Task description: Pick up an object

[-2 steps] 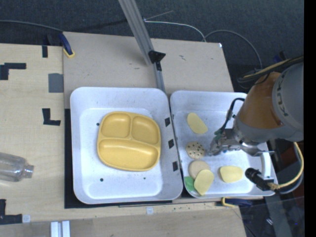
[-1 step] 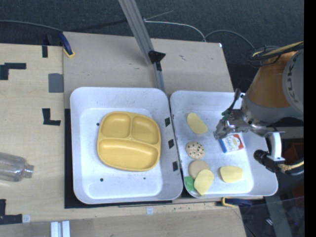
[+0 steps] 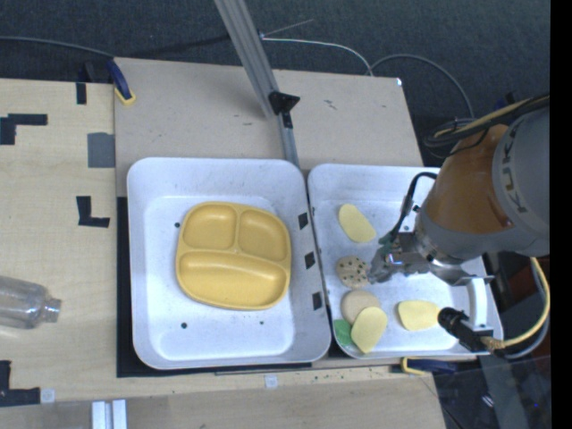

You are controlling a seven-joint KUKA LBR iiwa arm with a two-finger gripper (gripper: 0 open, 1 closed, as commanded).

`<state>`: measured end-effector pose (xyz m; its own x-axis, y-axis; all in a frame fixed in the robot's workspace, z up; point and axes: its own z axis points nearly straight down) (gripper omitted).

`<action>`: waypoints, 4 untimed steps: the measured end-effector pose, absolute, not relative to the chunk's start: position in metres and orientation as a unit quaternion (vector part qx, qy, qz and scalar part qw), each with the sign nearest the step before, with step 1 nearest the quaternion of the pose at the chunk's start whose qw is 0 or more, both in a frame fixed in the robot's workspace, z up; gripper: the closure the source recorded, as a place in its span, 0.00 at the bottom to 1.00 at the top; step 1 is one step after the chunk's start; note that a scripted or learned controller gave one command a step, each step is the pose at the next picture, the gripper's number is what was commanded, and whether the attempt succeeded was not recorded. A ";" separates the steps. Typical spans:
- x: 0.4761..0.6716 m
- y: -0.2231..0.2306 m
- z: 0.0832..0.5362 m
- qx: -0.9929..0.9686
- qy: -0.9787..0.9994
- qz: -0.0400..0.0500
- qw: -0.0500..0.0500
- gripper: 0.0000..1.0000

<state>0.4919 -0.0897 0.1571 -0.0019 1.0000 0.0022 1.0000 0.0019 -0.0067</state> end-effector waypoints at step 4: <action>0.603 0.051 0.340 -0.706 -0.708 -0.003 -0.003 1.00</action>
